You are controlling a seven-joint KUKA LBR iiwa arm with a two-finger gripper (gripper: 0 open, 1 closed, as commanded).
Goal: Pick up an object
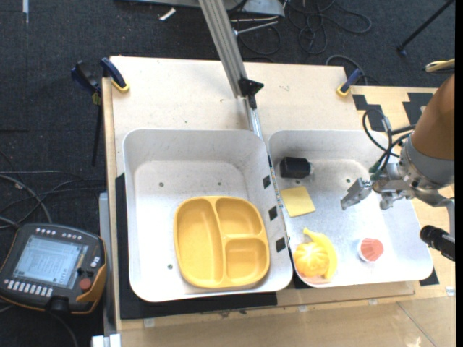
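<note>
The right bin [405, 262] has bare floor in the middle — the black block [295, 168], yellow square [299, 201], yellow toy [315, 259] and red cup [371, 249] sit around it.

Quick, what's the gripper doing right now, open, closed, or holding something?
Gripper: open, holding nothing, above the right white bin.

The grey arm with the orange band [441, 132] is cut off by the right edge; its jaws are too small to judge.
</note>
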